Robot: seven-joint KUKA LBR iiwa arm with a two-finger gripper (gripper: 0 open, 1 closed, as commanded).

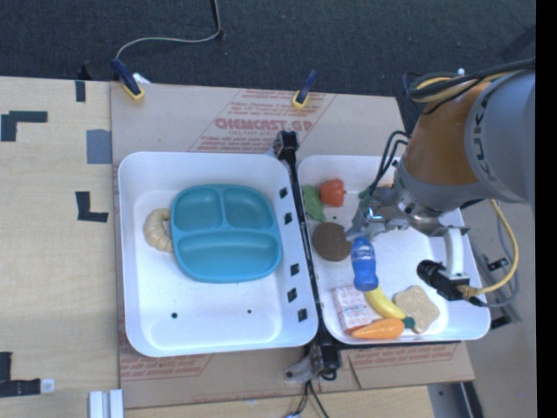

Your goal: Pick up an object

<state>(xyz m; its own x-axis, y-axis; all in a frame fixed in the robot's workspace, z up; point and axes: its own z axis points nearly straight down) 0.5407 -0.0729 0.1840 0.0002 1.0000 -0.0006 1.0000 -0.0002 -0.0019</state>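
From the overhead camera I see the arm reaching in from the right, its orange band sitting over the right bin, wrist bent down toward the bin's middle. The gripper hangs low just above the cluster of items, right by the top of the blue bottle and beside the brown round disc; whether it is gripping or spread I cannot tell from this angle, since the metal parts blur together, and I see nothing clearly clamped in it. In that same bin I pick out a red-orange tomato-like piece near the upper left corner with a green leafy piece touching the divider side. Below the bottle lies a yellow banana, and just beside it a pink and white packet, an orange carrot along the near wall, and a tan slice of bread toward the right. Moving left, the left bin holds a blue divided plate lying flat in the middle, with a beige curved pastry-like piece touching its left edge. Both bins rest on a cardboard sheet clipped at the far edge by two yellow clamps.
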